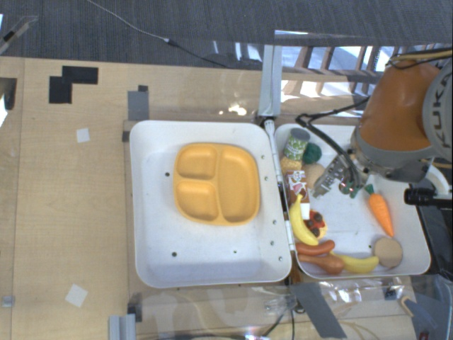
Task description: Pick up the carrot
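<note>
Carrot (381,213) lies in the right bin (417,264), near its right wall, tip pointing toward a round brown potato (387,251); claw (338,178) hangs just left of it over bare bin floor, nothing visible between its fingers; whether they are spread or closed, I cannot tell; yellow plate (215,183) sits in the left bin (152,211).

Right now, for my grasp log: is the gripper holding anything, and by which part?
Nothing is held: the gripper hovers apart from the orange tapered carrot.

Pale wooden bench (64,211) with black markings (71,82), dark ribbed floor (212,6) beyond.
</note>
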`<state>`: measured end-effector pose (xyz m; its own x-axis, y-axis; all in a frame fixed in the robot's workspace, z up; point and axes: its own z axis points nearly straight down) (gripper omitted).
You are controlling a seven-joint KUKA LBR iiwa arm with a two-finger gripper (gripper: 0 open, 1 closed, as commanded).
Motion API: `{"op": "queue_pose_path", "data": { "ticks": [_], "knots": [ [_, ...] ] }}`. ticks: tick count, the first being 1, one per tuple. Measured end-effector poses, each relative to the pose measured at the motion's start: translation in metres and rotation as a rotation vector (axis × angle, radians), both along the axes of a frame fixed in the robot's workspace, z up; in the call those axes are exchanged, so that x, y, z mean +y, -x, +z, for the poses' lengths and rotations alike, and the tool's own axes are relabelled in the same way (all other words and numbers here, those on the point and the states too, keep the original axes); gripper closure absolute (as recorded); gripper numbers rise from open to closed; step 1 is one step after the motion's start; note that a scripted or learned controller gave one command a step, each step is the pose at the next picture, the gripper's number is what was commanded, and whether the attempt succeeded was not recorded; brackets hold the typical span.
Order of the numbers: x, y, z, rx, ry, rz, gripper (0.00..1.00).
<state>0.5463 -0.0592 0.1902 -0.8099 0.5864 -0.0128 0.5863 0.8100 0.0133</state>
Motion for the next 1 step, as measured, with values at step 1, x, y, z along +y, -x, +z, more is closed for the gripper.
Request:
{"op": "queue_pose_path", "data": {
  "ticks": [1],
  "knots": [
    [-0.1006, 0.0269, -0.0807, 0.016, 0.007, 0.211, 1.00]
  ]
}}
